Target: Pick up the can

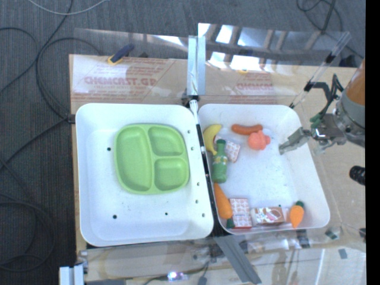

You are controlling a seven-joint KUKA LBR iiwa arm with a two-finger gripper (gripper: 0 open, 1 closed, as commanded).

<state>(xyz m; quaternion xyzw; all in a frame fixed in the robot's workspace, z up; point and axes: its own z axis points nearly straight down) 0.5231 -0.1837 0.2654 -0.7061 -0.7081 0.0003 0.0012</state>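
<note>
Can [233, 152]: small, lying near the bottle in the right bin, well left of the gripper [292, 143].
Gripper: over the bin's right rim; whether open or closed, I cannot tell.

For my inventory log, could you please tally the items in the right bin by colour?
Orange: 4, namely sausage, small toy, two carrots
Yellow: 1, banana
Green: 1, bottle
Red and white: 3, packets
Total: 9

Single fixed camera mounted above bench [53, 177], angled downward at a slant, both bins framed whole, left bin [95, 218] and right bin [309, 183] side by side, moderate distance, floor seen beyond, arm [350, 108] entering from right.
</note>
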